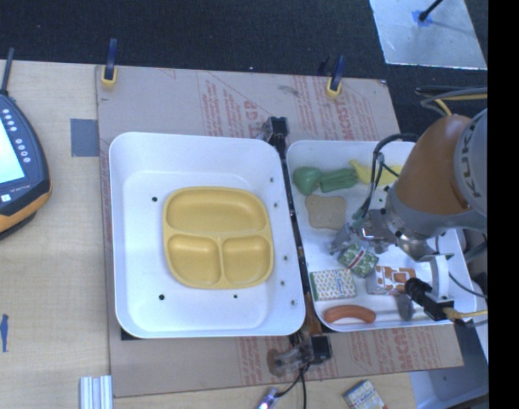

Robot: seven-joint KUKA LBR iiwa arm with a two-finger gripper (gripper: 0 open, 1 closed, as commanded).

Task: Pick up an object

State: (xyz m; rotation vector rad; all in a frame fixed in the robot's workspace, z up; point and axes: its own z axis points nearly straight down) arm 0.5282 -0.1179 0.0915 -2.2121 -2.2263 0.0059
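The tabletop (46,313) looks like pale wood with a matt, faintly grained face. On it lies a sheet of brown cardboard (199,100) — dull, printed in faded red lettering. The left bin (127,228) and the right bin (314,152) look like smooth white plastic with a soft sheen. The yellow divided tray (216,233) reads as moulded plastic, satin rather than glossy. In the right bin, the sausage (350,315) is shiny and smooth, the green toy (323,179) looks like matt plastic, and the tan slice (325,212) looks rough and spongy. The small packet (359,258) looks like crinkled, glossy wrapping. The arm's orange band (429,169) has a smooth, painted look — slightly glossy.
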